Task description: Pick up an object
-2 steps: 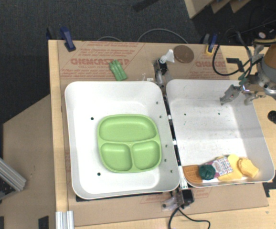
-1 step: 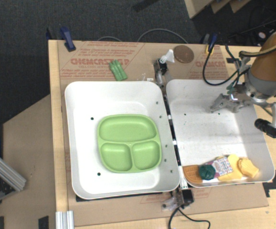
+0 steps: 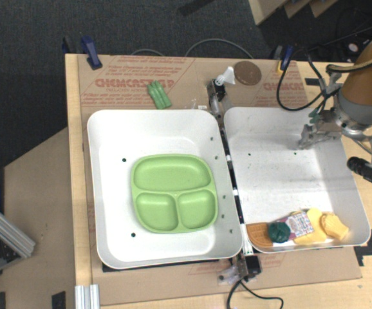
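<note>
Several small objects lie along the near edge of the right bin (image 3: 269, 172): a dark green round piece (image 3: 279, 232), a white printed packet (image 3: 300, 223), a yellow block (image 3: 315, 235), an orange-tan piece (image 3: 333, 226) and a flat brown piece (image 3: 257, 235). My gripper (image 3: 306, 138) hangs over the far right part of that bin, well away from these objects, with nothing visible in it. The grey arm with its orange band (image 3: 366, 82) comes in from the right.
The left bin (image 3: 109, 172) holds a green divided plate (image 3: 174, 192). On the bench behind the bins lie a green clip-like object (image 3: 159, 95) and a brown disc (image 3: 247, 73). Blue clamps (image 3: 93, 53) and cables (image 3: 289, 102) sit at the far edge.
</note>
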Action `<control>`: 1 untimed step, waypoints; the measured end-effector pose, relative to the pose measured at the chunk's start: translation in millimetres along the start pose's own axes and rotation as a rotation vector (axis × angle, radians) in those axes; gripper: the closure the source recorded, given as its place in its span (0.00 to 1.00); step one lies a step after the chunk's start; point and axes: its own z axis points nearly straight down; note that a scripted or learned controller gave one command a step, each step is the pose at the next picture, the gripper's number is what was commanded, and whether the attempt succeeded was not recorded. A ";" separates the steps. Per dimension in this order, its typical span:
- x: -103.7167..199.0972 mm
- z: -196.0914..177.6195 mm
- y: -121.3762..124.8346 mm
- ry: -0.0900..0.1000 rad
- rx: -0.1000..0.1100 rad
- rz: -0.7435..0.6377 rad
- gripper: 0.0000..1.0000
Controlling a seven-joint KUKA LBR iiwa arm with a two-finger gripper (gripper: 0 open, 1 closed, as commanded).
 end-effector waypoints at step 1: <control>-0.1 -10.4 0.8 -0.002 -0.003 -0.001 1.00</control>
